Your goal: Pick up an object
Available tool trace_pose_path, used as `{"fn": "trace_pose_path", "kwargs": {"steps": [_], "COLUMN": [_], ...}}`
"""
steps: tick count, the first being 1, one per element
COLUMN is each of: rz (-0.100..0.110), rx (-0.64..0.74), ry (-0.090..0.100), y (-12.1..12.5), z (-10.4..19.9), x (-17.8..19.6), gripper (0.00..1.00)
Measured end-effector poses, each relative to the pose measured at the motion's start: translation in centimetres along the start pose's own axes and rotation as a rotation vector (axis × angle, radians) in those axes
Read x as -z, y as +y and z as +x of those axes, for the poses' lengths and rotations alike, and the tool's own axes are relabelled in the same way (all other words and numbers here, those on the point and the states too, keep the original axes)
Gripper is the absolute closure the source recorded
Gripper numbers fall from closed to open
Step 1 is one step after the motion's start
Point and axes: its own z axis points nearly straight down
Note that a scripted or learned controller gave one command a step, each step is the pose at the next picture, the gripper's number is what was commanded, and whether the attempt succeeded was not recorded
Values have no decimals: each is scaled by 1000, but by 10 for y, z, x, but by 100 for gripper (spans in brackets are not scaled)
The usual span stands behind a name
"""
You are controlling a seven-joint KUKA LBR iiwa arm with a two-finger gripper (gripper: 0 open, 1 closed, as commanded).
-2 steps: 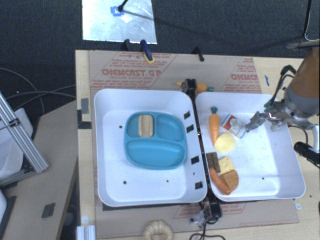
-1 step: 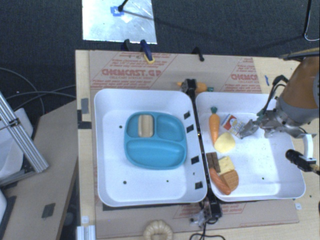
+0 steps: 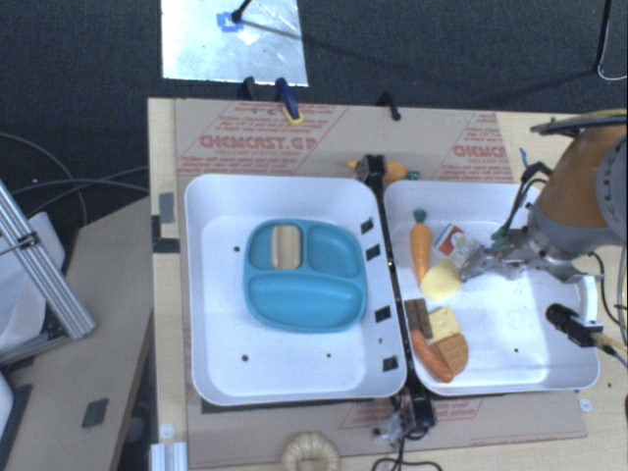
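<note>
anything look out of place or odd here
Mostly tidy. Two things lie outside the bins: a yellow item wedged behind them, and a braided ring at the bench's front edge. Nothing looks spilled.

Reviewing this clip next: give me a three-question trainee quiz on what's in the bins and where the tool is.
1. True or false: the blue divided plate lies in the left bin.
2. Multiple choice: which item lies nearest the tool? A) the carrot B) the yellow lemon-like piece C) the tan piece on the plate
3. Fill in: the tool hovers over the ____ bin.

Key: 1 true; 2 B; 3 right.
</note>
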Motion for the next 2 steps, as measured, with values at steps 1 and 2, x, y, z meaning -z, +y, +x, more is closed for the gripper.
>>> {"fn": "trace_pose_path", "kwargs": {"steps": [1,2], "rz": [-5,-7], "rx": [0,3], "ry": [-1,-2], "y": [1,6], "z": [0,3], "x": [13,57], "gripper": [100,100]}}
